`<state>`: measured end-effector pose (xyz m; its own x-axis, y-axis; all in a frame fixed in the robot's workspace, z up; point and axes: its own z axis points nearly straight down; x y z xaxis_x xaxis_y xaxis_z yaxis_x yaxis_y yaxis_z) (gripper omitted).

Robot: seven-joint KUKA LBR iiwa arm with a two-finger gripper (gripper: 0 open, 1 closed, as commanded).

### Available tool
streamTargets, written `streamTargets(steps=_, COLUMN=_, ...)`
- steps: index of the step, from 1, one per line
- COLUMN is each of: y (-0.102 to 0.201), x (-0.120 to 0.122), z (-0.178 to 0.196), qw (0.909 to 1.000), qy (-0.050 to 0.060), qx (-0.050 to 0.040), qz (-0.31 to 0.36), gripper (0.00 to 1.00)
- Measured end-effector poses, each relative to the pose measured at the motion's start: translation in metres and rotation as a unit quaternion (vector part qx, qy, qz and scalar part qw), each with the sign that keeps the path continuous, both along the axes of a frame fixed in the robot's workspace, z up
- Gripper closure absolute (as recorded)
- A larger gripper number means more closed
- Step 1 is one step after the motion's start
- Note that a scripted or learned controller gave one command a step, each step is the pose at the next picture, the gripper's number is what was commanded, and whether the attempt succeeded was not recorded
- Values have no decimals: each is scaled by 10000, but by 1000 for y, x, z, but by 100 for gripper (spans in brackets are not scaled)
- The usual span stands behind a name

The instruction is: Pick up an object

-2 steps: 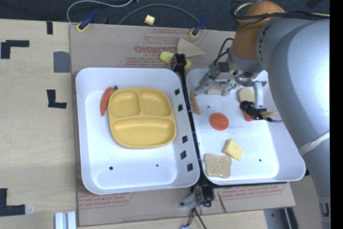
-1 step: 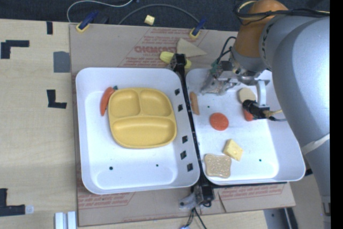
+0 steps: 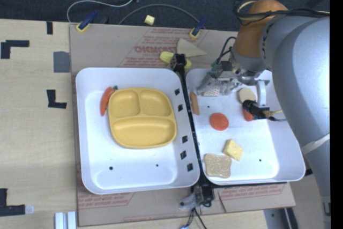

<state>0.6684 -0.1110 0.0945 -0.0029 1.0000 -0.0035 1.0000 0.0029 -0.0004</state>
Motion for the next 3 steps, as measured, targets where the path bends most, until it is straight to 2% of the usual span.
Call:
streamTargets(steps=2, y=-42, x=1, z=-9, qw=10000, qy=-12, qx=10, qz=-13, gripper=0)
streamTargets(steps=3, y=-72, x=-54, z=-7, qw=10000, qy=-31, qx=9, qz=-20, gripper=0)
